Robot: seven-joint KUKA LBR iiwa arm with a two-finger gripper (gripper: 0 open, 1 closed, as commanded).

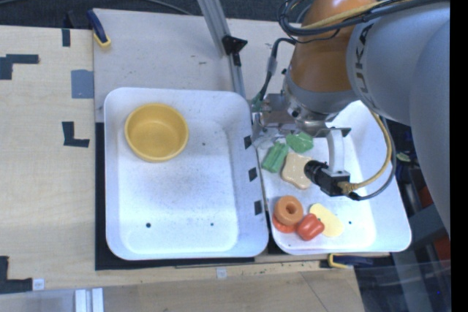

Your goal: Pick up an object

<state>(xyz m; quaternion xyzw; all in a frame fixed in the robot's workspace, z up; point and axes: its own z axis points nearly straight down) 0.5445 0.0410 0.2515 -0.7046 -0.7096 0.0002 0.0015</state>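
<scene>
Pincer (287, 134) seen low in right bin (387, 230), over green piece (276, 156) w/ beige piece (295, 169) just beside; finger state can't be told. Green piece's long axis runs diagonally.

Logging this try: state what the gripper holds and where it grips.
Cannot be told: the gripper sits low over the green pieces in the right bin.

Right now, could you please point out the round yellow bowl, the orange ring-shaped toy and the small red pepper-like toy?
round yellow bowl (156, 131), camera view, on its inner floor.
orange ring-shaped toy (281, 212), camera view, on its left rim.
small red pepper-like toy (309, 228), camera view, on its body.
</scene>
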